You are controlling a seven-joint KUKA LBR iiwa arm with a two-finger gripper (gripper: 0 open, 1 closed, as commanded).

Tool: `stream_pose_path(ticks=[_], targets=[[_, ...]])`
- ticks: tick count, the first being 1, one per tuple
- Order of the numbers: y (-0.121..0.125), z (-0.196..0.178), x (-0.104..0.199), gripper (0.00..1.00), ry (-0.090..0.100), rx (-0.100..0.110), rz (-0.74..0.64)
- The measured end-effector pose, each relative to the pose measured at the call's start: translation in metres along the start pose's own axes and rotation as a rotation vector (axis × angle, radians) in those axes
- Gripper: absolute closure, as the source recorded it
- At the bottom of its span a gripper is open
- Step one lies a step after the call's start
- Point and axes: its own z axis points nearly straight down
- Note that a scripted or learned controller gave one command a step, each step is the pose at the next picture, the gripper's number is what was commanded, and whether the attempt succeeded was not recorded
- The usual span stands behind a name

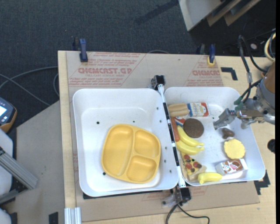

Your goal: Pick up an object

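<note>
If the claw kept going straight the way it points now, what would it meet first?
Probably the round dark brown cookie in the right white bin; the claw points left toward it, though its height above the bin is unclear.

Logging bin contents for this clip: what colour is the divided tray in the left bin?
Yellow. The divided tray shows plainly in the camera view, lying in the left bin.

You are looking down on a worktop (pixel 131 72) covered with tan cardboard printed in red lettering, held at its far edge by two blue clamps (pixel 82 48), one far left and one far right. Around it lies dark grey carpet (pixel 65 22) under even light, with black cables (pixel 26 85) trailing across the floor on the left. At the far right a pale box-like unit (pixel 205 11) stands beyond the worktop, and an aluminium rail (pixel 17 168) runs along the near left.
</note>
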Motion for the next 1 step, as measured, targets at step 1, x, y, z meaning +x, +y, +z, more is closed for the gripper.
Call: stream_pose_path(ticks=[1], targets=[[0.0683,0.1613,0.0135,0.00,0.003,0.008,-0.004]])
